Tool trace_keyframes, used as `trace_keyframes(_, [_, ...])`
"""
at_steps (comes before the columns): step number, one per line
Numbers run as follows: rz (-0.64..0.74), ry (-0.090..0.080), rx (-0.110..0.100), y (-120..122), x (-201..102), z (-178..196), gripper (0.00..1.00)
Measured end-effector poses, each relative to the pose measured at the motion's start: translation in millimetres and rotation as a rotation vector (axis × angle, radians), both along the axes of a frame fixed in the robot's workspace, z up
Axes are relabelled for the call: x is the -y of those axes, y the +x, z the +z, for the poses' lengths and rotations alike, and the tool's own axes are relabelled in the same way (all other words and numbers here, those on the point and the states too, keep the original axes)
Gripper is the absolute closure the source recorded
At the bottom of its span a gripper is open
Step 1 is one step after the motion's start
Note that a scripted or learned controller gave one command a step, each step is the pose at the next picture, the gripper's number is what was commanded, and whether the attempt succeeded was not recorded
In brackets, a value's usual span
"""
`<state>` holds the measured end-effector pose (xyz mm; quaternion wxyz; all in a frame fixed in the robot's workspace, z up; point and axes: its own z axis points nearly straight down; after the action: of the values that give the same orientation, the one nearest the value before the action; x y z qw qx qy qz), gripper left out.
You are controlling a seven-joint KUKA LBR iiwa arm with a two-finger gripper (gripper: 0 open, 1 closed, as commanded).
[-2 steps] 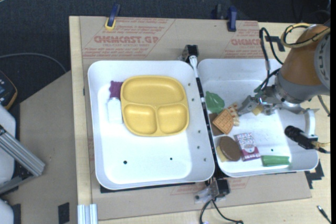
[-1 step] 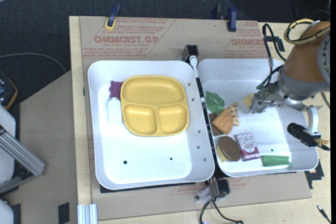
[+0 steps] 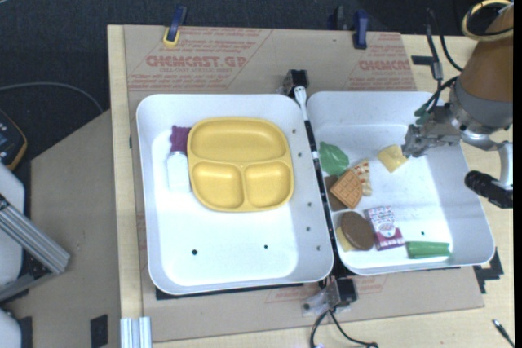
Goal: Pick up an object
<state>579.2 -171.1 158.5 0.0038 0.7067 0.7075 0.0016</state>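
The yellow block (image 3: 392,158) lies in the right bin (image 3: 457,200), in the upper middle part of it, on the white floor. It looks like a small wedge or cube, turned a little so that its long side runs from the lower left to the upper right of the frame. Its right end is just beside the gripper (image 3: 416,144), maybe touching it.

The gripper comes in from the right edge of the frame, below the orange band of the arm (image 3: 489,81). Its tip is low over the bin, next to the block. The fingers are small and dark against grey metal, and I cannot tell if they are apart or together, or if the block is between them.

Lower left in the same bin there is a green piece (image 3: 333,157), a waffle (image 3: 347,189), a brown cookie (image 3: 356,231), a red and white packet (image 3: 385,226) and a green stick (image 3: 427,249) lying nearly level near the lower edge.

The left bin (image 3: 228,257) holds a yellow divided plate (image 3: 240,163). A purple thing (image 3: 179,138) and a white bottle (image 3: 176,172) are at its left side, partly hidden by the plate rim. The arm is cut off by the right edge of the frame.
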Motion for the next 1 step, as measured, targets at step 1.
trace_keyframes(1, [0.000, 0.001, -0.002, -0.3, -3.5, 43.6, 1.00])
